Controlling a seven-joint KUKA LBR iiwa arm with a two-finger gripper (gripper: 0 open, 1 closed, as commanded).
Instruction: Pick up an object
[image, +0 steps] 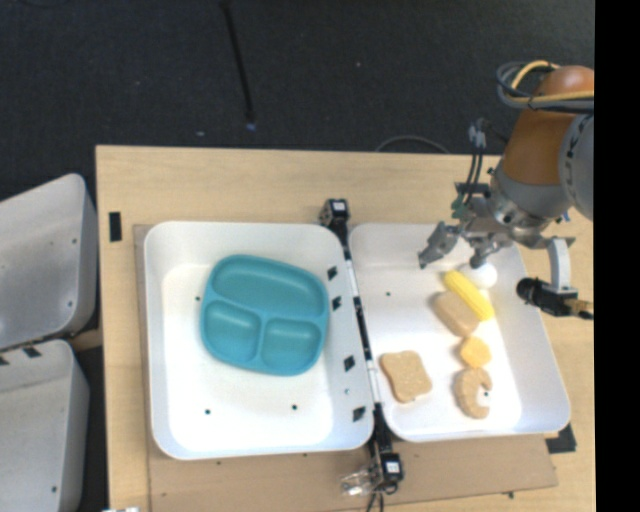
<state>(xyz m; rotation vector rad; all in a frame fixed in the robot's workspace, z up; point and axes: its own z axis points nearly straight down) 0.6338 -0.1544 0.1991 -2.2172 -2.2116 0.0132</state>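
My gripper hangs over the far part of the right bin, its two fingers spread open with nothing between them. Just below and to its right lie a small white round object and a yellow banana-like piece. A tan oblong piece rests against the yellow one. Further toward the front are an orange-yellow chunk, a slice of toast and a curled tan pastry.
The left bin holds a blue divided plate. A black clip strip runs along the seam between the bins. The arm's orange band stands at the upper right, with cables beside it.
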